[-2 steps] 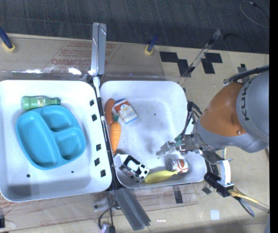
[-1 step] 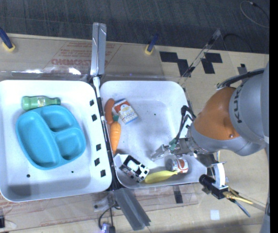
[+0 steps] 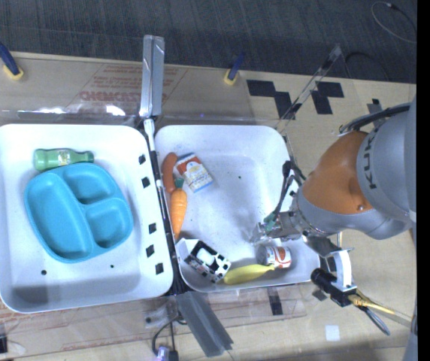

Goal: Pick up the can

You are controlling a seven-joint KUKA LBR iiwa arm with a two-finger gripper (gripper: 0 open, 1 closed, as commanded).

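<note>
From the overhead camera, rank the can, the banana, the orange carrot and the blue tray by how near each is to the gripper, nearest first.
Measured from the gripper:
1. Can, right beneath it, at the right bin's lower right.
2. Banana, along that bin's bottom edge, just left of the can.
3. Carrot, against that bin's left wall.
4. Blue tray, in the left bin.

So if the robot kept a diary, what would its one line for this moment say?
task: pick up can | gripper: over can, right bin near corner | grasp: not confirmed | beside can: banana
</note>
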